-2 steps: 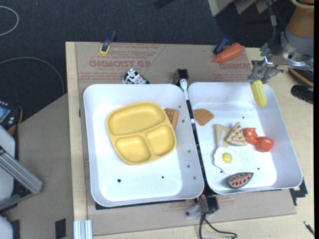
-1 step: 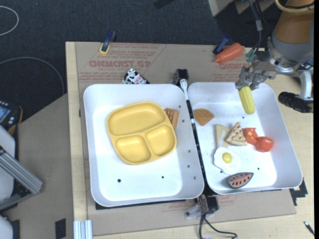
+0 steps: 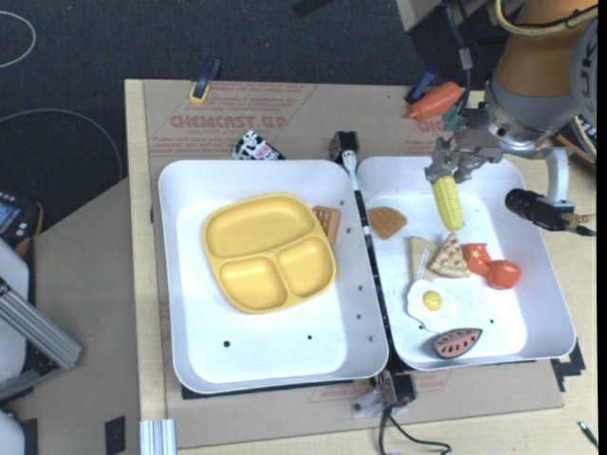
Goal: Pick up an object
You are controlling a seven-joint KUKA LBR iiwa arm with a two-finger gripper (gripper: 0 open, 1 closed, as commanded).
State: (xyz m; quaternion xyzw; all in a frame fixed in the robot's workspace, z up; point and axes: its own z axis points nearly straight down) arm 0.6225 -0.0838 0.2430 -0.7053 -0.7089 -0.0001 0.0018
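Observation:
A yellow corn cob (image 3: 448, 205) stands on end in the upper part of the right bin (image 3: 541, 325). Its top end sits between the fingers of my gripper (image 3: 453, 171), which is shut on it. The grey arm with its orange band (image 3: 545, 27) comes in from the upper right. Below the corn lie a pizza slice (image 3: 451, 257), a pale cheese wedge (image 3: 419, 251), a red tomato (image 3: 504, 274) with a red piece (image 3: 477, 255) beside it, a fried egg (image 3: 432, 303) and a watermelon slice (image 3: 457, 342). A brown cookie (image 3: 387, 222) lies at the bin's left.
The left bin (image 3: 190, 330) holds a yellow divided plate (image 3: 270, 252) and a piece of toast (image 3: 328, 222) by its right edge. An orange carrot (image 3: 436, 100) and a black-and-white toy (image 3: 254, 147) lie on the bench behind the bins. A black fitting (image 3: 536, 207) juts over the right bin's edge.

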